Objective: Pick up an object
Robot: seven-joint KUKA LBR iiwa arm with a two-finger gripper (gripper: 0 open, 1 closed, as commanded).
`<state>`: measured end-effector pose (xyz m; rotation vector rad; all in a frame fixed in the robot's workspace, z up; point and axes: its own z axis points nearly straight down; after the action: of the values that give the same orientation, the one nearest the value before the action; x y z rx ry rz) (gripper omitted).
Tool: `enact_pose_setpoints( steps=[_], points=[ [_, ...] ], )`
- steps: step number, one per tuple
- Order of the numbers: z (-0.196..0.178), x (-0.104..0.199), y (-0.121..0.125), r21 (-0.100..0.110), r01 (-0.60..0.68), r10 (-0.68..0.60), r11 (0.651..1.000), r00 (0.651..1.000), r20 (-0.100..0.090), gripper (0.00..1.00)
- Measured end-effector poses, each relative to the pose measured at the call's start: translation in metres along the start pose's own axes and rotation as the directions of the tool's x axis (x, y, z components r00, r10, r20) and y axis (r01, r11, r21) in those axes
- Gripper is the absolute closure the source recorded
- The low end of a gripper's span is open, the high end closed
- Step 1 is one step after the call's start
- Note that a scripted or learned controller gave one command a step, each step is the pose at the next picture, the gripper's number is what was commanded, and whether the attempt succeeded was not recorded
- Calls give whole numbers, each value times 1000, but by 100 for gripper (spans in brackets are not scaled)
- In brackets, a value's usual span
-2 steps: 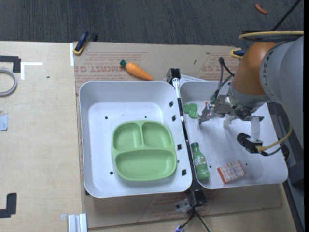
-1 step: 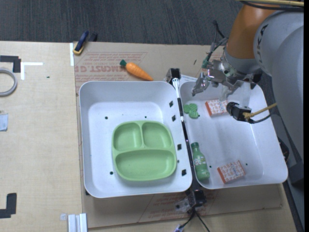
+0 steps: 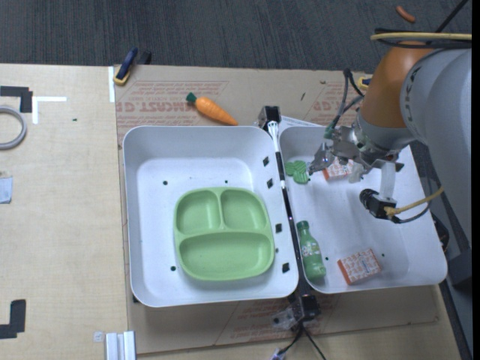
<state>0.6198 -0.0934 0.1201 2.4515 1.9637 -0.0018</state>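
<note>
In right bin (image 3: pixel 420 272), far end: arm wrist poised over small red-white packet (image 3: pixel 339 170), green piece (image 3: pixel 298 171) beside. Pincer (image 3: pixel 346 156) opening cannot be told; nothing seen held. Packet judged light, crushable; best taken across narrow sides.

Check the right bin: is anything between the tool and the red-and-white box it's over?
Nothing visible does. The tool hangs right at the red-and-white box in the right bin. The green toy lies just left of it, the green bottle nearer the camera.
</note>
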Motion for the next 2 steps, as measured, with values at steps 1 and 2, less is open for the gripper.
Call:
enact_pose_setpoints(
  steps=[1, 2],
  points=[
    [28, -10, -15, 1, 278, -278, 961, 961, -1, 0],
    [-72, 41, 24, 0, 3, -3, 1000, 1000, 0, 0]
  ],
)
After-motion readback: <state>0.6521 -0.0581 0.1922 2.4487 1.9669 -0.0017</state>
